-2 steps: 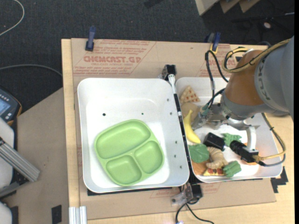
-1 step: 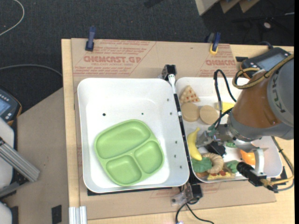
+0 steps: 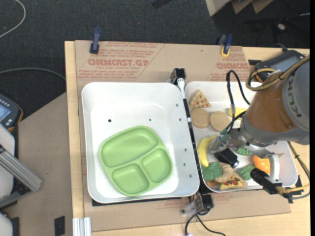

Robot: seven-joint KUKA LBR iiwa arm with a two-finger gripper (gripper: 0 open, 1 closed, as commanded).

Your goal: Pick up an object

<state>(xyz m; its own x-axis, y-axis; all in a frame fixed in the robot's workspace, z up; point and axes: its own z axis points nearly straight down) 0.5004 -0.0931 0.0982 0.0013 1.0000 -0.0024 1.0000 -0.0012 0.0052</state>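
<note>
Jaws (image 3: 225, 150) hang low over the toys in the right bin (image 3: 290, 173), near the banana (image 3: 203, 150); whether they are apart or together I cannot tell (the wrist hides them). Nothing shows between them, so the step looks like the descent before a grasp. Candidates crowd below: a green toy (image 3: 212, 172), a pizza slice (image 3: 233, 182), a carrot (image 3: 262, 163). Next calls for settling on one piece and closing squarely. A green tray (image 3: 135, 160) lies in the left bin (image 3: 98, 102).

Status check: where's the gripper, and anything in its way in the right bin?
Gripper down in right bin, above banana. Fingers' state unclear, no hold confirmed. Green toy, pizza slice crowd close.
</note>
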